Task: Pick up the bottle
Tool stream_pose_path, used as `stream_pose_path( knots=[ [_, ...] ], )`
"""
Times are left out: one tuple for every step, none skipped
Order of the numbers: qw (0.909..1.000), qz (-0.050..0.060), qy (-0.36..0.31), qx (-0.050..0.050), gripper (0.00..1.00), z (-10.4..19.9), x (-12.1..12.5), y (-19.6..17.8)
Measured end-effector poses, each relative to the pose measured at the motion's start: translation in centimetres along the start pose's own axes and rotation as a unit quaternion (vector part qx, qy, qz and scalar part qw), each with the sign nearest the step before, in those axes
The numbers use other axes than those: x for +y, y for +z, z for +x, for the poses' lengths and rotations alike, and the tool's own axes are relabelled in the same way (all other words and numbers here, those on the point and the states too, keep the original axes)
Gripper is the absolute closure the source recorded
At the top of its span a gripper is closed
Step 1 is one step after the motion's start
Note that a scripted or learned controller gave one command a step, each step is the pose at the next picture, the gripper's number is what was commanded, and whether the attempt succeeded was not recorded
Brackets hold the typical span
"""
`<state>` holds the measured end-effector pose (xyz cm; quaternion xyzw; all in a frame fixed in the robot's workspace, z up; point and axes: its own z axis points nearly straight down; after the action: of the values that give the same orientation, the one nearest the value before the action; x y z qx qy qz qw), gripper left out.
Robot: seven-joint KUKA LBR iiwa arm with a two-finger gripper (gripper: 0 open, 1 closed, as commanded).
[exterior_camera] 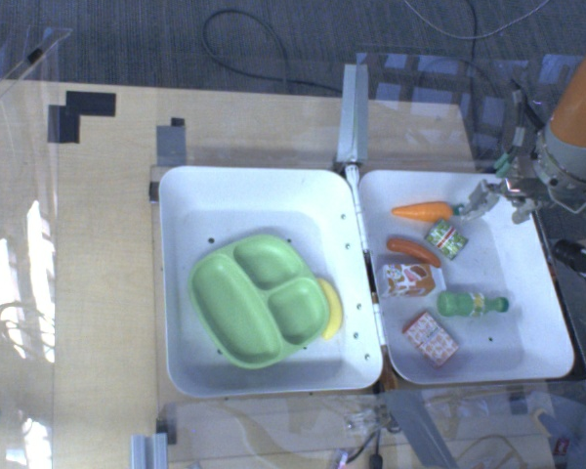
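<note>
I am seeing two white bins sitting side by side on the desk (98, 291). The left bin (181, 203) is holding one green divided plate (259, 299) with one yellow item (332, 311) peeking out at its three o'clock edge. The right bin (542, 291) is holding six things: one carrot (422, 211), one sausage (413, 250), one small green carton (446, 238), one juice pouch (407, 280), one red patterned packet (431, 337), and one green bottle (472, 305) lying on its side toward five o'clock. The end effector (490, 195) is hovering at the bin's one o'clock corner, gripping nothing; I cannot tell how far apart its jaws are standing.
</note>
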<state>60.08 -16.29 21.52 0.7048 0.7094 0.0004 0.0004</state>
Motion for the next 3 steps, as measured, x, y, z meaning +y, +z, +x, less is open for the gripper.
stream_pose_path(
  knots=[
    [0.9994,0.001,0.036,0.000,0.00,-0.4,-6.3,5.9],
    [0.9981,-0.005,0.062,-0.001,0.00,0.8,-7.6,12.7],
    [0.9999,-0.008,0.014,-0.001,0.00,-0.5,-10.7,12.7]
  ],
)
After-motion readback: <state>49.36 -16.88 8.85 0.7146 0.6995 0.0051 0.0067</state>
